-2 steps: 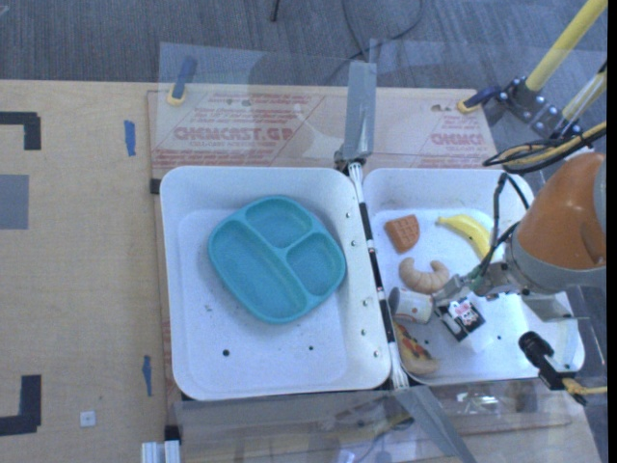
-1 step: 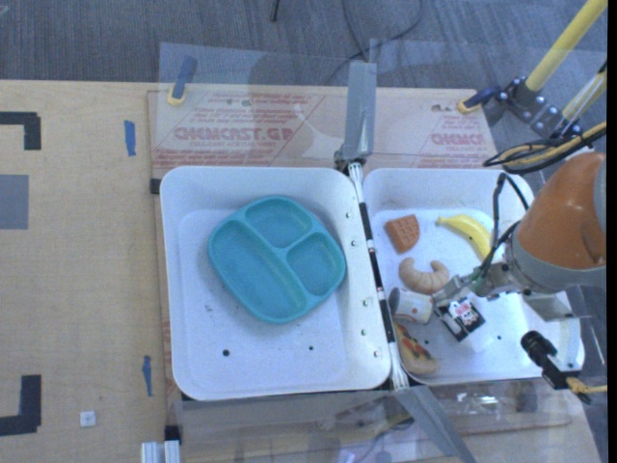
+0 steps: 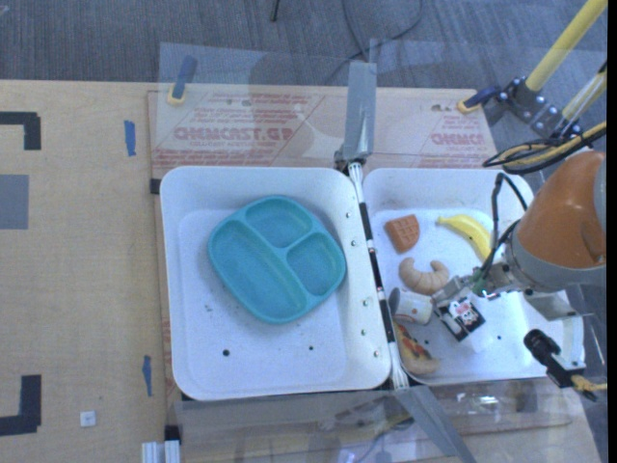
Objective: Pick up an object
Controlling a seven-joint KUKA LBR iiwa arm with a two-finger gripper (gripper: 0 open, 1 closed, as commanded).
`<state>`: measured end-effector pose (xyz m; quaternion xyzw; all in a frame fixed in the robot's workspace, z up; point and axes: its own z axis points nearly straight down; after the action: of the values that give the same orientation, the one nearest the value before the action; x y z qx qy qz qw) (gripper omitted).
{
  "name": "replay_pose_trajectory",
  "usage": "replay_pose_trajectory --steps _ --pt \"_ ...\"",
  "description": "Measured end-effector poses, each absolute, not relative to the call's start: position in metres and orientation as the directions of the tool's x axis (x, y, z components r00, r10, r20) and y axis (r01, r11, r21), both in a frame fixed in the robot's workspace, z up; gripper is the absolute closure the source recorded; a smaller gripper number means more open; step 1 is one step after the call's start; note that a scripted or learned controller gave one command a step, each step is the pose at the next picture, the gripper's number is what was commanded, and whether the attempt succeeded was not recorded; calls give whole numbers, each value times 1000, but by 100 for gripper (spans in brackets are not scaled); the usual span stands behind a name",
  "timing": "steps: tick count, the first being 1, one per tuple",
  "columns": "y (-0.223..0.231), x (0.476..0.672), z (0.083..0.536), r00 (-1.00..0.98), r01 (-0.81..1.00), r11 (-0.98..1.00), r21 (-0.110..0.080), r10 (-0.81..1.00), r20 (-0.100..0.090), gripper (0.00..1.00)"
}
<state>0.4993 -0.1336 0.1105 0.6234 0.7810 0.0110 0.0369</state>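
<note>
- At the near edge of the right bin (image 3: 501, 360), a flat food piece (image 3: 416, 347) with red and yellow on it lies against the divider side.
- Just behind it, a small white cup (image 3: 413, 309) lies on its side, touching or nearly touching the croissant.
- The gripper (image 3: 459, 313) hangs low over the right bin's middle, just right of the cup; its end is a white and black block with a red mark. Whether it is open or closed cannot be told, and nothing is seen held in it.
- The arm (image 3: 569, 222), grey with a broad orange band, comes in from the right and covers that side of the bin.
- A tan croissant (image 3: 424, 277) lies just left of the gripper, apart from it.
- Further back, an orange waffle piece (image 3: 403, 231) sits near the divider, with a yellow banana (image 3: 467, 230) to its right, near the arm.
- In the left bin (image 3: 193, 355), a teal plate (image 3: 277, 258) with three compartments lies flat, slightly towards the far side.
- Behind the bins, a clear sheet (image 3: 231, 128) with red lettering covers the bench (image 3: 77, 258).
</note>
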Motion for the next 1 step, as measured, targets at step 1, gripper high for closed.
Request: replay_pose_trajectory --steps 1 --pt "-135 500 110 -255 964 258 64 966 -45 0"
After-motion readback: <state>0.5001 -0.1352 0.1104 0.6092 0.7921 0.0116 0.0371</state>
